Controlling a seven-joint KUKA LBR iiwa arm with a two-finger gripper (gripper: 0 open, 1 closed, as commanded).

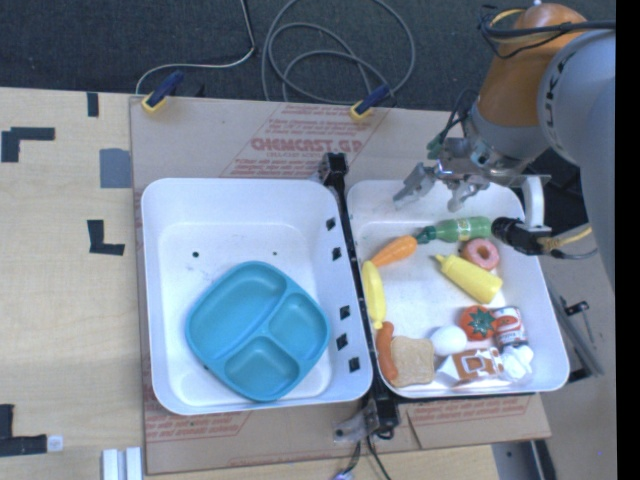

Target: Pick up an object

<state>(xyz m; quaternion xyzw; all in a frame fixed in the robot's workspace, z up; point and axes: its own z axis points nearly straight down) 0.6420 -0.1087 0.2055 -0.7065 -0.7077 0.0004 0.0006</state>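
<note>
My gripper (pixel 437 192) hangs open over the back of the right bin (pixel 385 200), nothing between its fingers. Just in front of it lie a green bottle (pixel 455 231) and an orange carrot (pixel 393 250). Further forward are a pink donut (pixel 484 255), a yellow mustard bottle (pixel 467 277), a yellow banana (pixel 373 292), a tomato (pixel 477 321), a white egg (pixel 448 340), a slice of bread (pixel 411 360) and a small red and white carton (pixel 474 365).
The left bin (pixel 180 208) holds a blue divided plate (pixel 258 330). A black divider (pixel 346 258) runs between the bins. Cables (pixel 330 38) lie on the dark floor behind the bench.
</note>
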